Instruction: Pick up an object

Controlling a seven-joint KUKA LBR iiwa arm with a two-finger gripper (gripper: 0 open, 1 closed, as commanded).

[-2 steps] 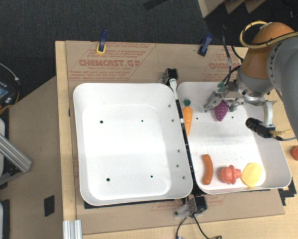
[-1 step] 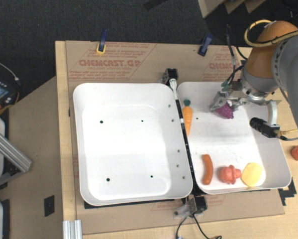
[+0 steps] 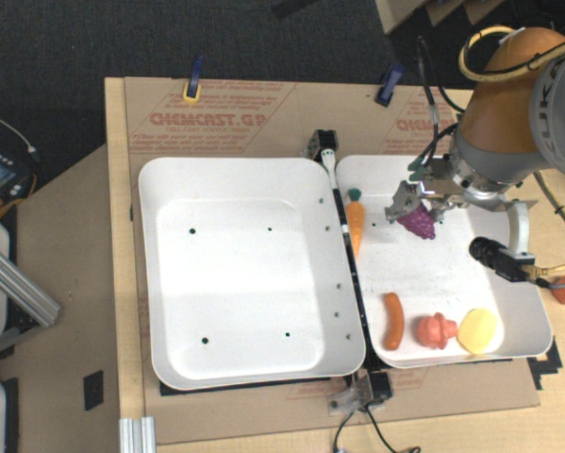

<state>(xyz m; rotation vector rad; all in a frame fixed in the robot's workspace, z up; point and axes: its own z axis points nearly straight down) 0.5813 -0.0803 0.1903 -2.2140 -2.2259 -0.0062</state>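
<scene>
My gripper hangs over the back part of the right bin, under the grey and orange arm that comes in from the right. A purple, grape-like object lies directly at the gripper's tip, its top edge tucked under the gripper. Whether it is held or resting on the bin floor is unclear. An orange carrot with a green top lies along the bin's left wall. Near the front edge lie an orange-red sausage shape, a red lumpy toy and a yellow lemon-like object.
The left bin stands beside the right one, with a black divider between them. A black cylindrical part juts over the right bin's right side. Clamps hold the cardboard base at the back.
</scene>
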